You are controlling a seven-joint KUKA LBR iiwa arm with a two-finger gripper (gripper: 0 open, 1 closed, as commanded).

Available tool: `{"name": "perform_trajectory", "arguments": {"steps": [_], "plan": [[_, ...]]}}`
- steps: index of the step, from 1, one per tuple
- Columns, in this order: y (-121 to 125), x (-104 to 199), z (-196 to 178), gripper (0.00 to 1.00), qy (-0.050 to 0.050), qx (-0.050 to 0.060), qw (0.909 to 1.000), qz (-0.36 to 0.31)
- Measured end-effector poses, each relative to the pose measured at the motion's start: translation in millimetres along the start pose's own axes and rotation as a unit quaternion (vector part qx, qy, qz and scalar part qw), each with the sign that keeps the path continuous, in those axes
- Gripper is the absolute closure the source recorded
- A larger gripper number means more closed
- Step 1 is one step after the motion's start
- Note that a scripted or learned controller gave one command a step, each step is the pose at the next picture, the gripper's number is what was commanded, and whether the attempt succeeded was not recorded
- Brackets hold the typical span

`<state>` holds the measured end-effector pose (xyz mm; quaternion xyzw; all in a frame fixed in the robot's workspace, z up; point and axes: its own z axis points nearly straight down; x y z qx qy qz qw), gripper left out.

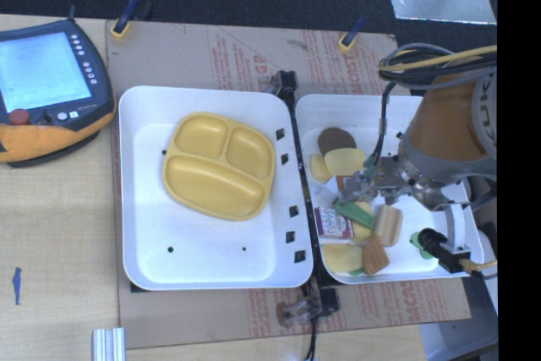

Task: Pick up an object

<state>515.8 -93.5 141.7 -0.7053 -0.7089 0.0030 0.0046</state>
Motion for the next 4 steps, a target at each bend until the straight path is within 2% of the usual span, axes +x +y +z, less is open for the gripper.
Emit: {"name": "perform_trajectory", "arguments": {"steps": [1, 2, 3, 4], "plan": [[4, -6, 53, 0.0, -0.001, -0.002, 1.0, 0.001], [4, -8, 40, 1.0, -0.001, -0.002, 1.0, 0.002], [4, -8, 40, 0.0, -0.002, -0.003, 1.0, 0.002], [68, -6, 49, 0.0, -0.001, -0.006, 1.0, -0.001]]}}
